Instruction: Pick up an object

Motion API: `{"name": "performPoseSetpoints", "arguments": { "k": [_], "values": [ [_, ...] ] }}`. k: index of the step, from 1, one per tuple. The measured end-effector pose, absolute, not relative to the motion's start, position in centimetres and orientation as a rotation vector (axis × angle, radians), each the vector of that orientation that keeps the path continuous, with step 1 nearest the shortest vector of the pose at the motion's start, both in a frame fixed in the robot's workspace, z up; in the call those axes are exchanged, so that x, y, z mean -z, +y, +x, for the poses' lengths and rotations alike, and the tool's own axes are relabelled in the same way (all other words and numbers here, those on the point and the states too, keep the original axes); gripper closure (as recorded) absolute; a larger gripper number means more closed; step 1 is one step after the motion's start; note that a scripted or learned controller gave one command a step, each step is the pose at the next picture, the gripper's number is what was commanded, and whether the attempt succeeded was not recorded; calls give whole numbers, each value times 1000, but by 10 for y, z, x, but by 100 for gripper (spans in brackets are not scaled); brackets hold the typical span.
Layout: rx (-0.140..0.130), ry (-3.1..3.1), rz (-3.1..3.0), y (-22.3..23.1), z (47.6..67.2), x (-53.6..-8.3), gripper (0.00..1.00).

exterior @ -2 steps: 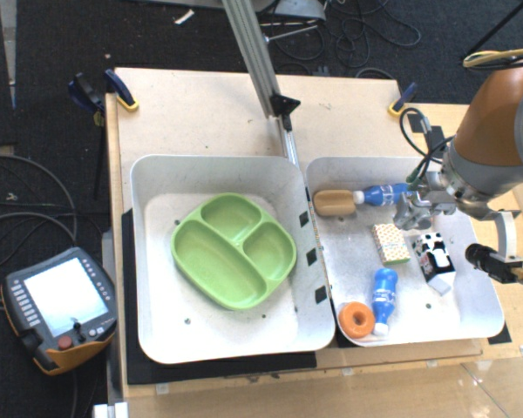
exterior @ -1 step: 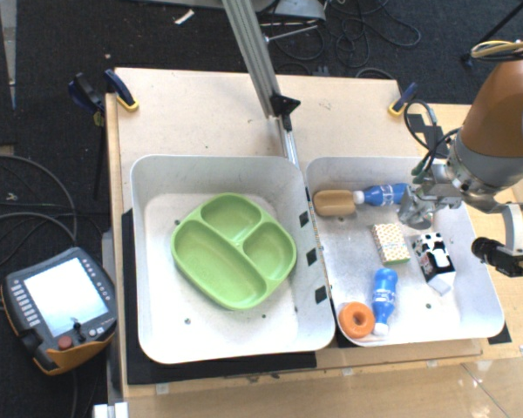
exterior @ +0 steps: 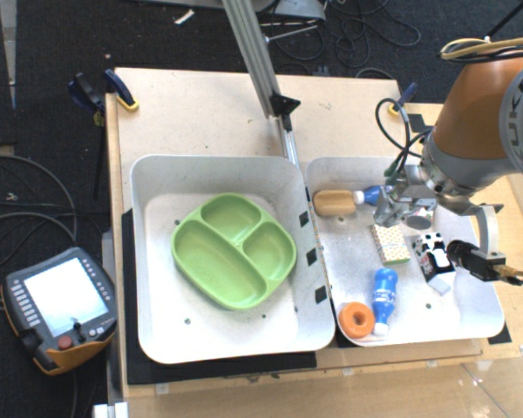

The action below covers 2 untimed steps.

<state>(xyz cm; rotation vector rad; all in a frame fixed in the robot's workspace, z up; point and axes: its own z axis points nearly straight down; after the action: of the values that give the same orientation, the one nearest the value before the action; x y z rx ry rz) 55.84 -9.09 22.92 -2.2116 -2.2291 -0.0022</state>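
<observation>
The right bin (exterior: 471, 320) holds a tan oblong piece (exterior: 335, 202) at its back left, a small speckled yellow block (exterior: 390, 244) in the middle, a blue bottle (exterior: 383, 293) lying toward the front, an orange ring (exterior: 357, 319) at the front left, and a black-and-white object (exterior: 434, 256) at the right. My gripper (exterior: 399, 209) hangs low over the bin's back middle, just behind the speckled block and right of the tan piece. A small blue thing (exterior: 372, 196) shows at the gripper's left side.
The left bin (exterior: 157, 329) holds a green divided plate (exterior: 234, 249). A metal pole (exterior: 254, 46) slants across the bench behind the bins. A teach pendant (exterior: 59, 306) lies on the floor at the left. Cables run by the arm's wrist (exterior: 401, 138).
</observation>
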Motion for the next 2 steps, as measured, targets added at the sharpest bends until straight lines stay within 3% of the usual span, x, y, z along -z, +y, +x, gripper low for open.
{"name": "performPoseSetpoints", "arguments": {
  "k": [1,2],
  "values": [
    [2,-2230,-2211,-39,560,-230,100],
    [2,-2230,-2210,16,546,-241,100]
  ]
}}
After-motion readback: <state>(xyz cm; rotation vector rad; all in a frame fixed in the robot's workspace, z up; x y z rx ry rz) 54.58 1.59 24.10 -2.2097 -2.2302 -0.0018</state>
